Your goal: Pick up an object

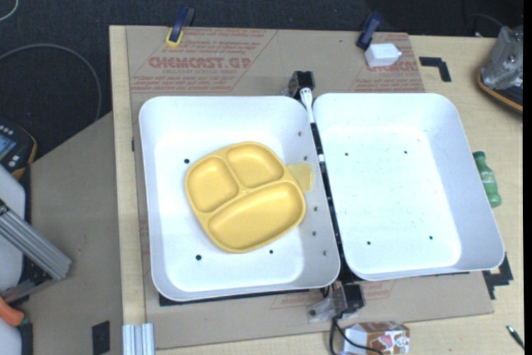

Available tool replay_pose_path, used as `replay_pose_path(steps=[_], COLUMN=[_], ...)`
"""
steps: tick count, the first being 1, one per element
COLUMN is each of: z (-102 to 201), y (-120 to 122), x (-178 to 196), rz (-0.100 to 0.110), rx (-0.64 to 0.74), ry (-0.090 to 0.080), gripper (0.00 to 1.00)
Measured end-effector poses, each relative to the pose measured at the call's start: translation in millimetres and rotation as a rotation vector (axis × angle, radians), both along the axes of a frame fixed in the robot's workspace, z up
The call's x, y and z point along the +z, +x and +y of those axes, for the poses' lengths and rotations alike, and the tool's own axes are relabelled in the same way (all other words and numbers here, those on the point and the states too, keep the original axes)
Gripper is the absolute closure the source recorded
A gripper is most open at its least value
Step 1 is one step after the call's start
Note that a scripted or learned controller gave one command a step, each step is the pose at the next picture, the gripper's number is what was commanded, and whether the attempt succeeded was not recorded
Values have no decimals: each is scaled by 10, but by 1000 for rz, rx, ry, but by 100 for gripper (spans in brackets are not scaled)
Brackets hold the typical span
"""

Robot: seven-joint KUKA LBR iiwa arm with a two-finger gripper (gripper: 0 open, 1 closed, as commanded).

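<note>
**Yellow divided plate lies in the left bin**

The bench [274,54] is a tan board with red lettering printed across its far part, and it carries two shallow white bins side by side. The left bin [166,137] and the right bin [416,120] touch along their inner edges, where a thin black strip runs between them.

A yellow divided plate [245,195] with three compartments lies flat on the floor of the left bin, roughly in the middle and turned at an angle to the bin walls. Two smaller compartments face the far side and one long compartment faces the near side. A small pale yellow piece [301,176] lies just beside the plate's right rim, close to the bin's inner wall; what it is cannot be told.

Small things sit on the bench around the bins: a white block [382,55] near the far right, a yellow-tipped clamp [177,29] at the far left, and a green clip [487,178] at the right bin's outer edge.

The gripper's fingers cannot be judged from this view.
</note>
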State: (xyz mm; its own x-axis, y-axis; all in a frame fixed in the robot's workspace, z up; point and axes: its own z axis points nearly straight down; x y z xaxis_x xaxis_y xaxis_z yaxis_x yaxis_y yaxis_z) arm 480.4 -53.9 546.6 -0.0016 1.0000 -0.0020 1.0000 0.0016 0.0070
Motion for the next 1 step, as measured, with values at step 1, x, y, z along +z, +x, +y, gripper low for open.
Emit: replay_pose_path(steps=[1], z=[126], y=[-17], x=[-1136], rz=[18], rx=[-2], ry=[3], gripper=[100])
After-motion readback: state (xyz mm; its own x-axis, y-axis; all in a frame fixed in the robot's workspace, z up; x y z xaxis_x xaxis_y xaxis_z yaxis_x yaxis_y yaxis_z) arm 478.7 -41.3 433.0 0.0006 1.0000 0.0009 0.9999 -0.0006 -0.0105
